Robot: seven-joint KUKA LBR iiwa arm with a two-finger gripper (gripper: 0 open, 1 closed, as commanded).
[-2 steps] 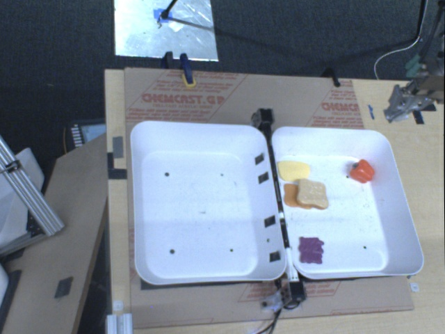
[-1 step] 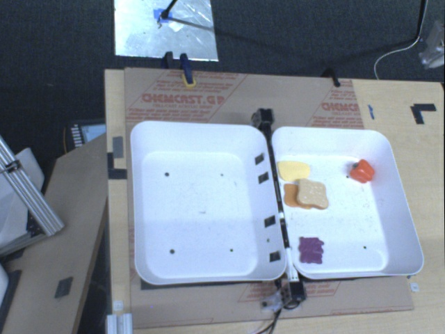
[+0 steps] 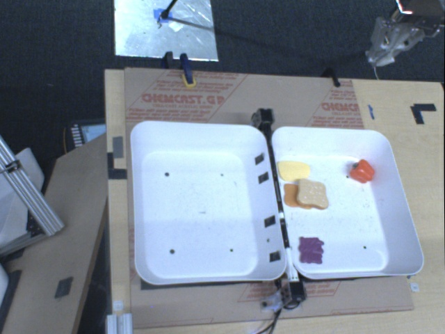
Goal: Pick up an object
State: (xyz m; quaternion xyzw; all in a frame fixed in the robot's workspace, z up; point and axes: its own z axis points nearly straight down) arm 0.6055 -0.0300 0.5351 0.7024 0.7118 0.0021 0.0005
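From my seat I see the gripper (image 3: pixel 384 49) parked high in the far right corner of the camera view, over the dark floor beyond the bench and well apart from both bins. It is small and blurred there, so I cannot tell how it is set, and I see nothing in it.

Nearest to it, in the right bin (image 3: pixel 400 207), a red-orange toy pepper (image 3: pixel 361 171) sits close to the far right wall. Toward that bin's left wall lies a yellow piece (image 3: pixel 294 169), and just in front of it a tan slice of toast (image 3: pixel 312 194) rests against a darker orange piece (image 3: pixel 290 195) on its left. A purple cluster, perhaps grapes (image 3: pixel 311 249), lies nearer the front wall.

The left bin (image 3: pixel 142 186) touches the right one along a clipped centre seam. Both sit on a cardboard sheet (image 3: pixel 208 96) on the bench.
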